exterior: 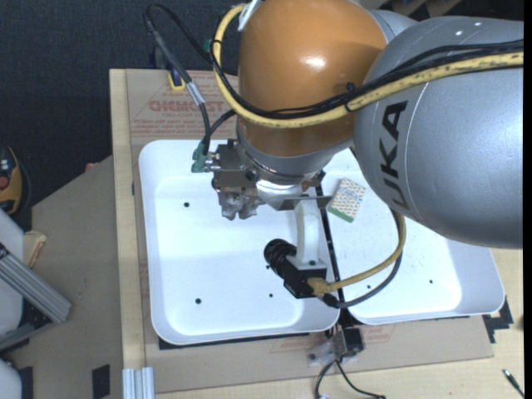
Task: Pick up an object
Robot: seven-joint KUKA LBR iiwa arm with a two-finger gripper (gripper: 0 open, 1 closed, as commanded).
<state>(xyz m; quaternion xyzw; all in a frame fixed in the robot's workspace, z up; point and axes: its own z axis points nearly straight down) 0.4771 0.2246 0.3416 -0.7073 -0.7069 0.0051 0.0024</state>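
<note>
A small pale block with a green and orange dotted pattern (347,199) lies in the right bin (432,293), close to the divider between the two bins. My gripper (236,199) hangs over the back half of the left bin (179,298), pointing down just above the white floor. It is well to the left of the patterned block and apart from it. The large orange and grey arm covers the back of both bins and hides whatever lies beneath it. I see nothing between the gripper and the bin floor.
The bins rest on a brown cardboard sheet (133,123) with red print. A black cable with a yellow plug (176,73) runs across the sheet behind the left bin. Metal rail parts (33,293) lie off the bench at the left.
</note>
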